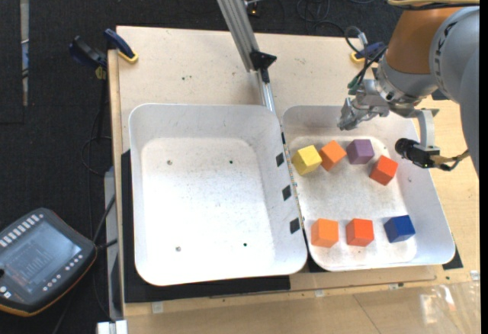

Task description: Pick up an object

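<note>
The bench (191,65) takes up most of the view, a pale board with two shallow white bins side by side on it. The left bin (152,142) sits well off to the gripper's left and carries nothing but specks. The right bin (435,233) lies directly under the gripper and stretches away below it toward the near edge.

The arm (438,43) comes in from the right, grey with its orange band bulging above the wrist, and bends down over the far end of the right bin. A slanted metal pole (232,8) runs from the top of the view down to the seam between the bins, left of the gripper. A handheld control pendant (38,260) rests on the floor, far off at the lower left.

The gripper (349,120) hangs above the bin's far edge (whether its fingers are apart or together I cannot tell from here), and I see nothing between them.

The blocks all lie below it in the right bin. Nearest is a purple block (360,150), with an orange block (332,155) just beside it and a yellow block (307,159) touching that one. A red-orange block (383,170) sits down to the gripper's right. Farther below stand a second orange block (325,232), a red block (360,232) and a blue block (399,228) in a row.
</note>
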